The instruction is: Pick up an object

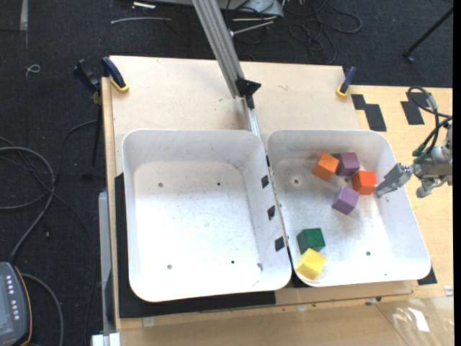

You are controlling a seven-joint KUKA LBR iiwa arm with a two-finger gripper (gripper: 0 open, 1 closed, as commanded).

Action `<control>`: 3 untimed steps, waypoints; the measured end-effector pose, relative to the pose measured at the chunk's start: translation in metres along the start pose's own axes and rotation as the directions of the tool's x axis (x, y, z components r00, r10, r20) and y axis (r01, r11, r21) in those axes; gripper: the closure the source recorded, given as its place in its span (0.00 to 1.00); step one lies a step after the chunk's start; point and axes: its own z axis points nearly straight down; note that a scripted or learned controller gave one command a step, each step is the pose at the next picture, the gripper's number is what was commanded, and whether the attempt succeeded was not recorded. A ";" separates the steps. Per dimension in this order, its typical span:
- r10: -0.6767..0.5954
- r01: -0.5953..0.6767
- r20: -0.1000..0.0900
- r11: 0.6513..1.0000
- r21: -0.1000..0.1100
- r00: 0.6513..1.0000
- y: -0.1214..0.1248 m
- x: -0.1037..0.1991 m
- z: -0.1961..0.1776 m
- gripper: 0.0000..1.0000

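I'm on the approach: gripper (395, 179) beside the red cube (364, 182), its grasp unclear; next, centre over it.

Blocks (346, 186) all in rt bin (403, 236) (hand (403, 179) at rt rim).

Six blocks lie in the right bin (403, 244), the claw (392, 181) near its right rim.

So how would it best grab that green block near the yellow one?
Probably from above, gripper closing on the green block's left and right faces. The yellow block sits close against its near side, while its left and right sides look free.
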 end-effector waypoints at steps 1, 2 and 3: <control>0.000 0.000 -0.002 1.000 0.008 1.000 0.035 -0.002 0.137 0.00; -0.005 0.005 0.004 1.000 -0.007 1.000 0.089 0.030 0.194 0.00; -0.003 0.003 0.002 1.000 -0.004 1.000 0.087 0.028 0.184 1.00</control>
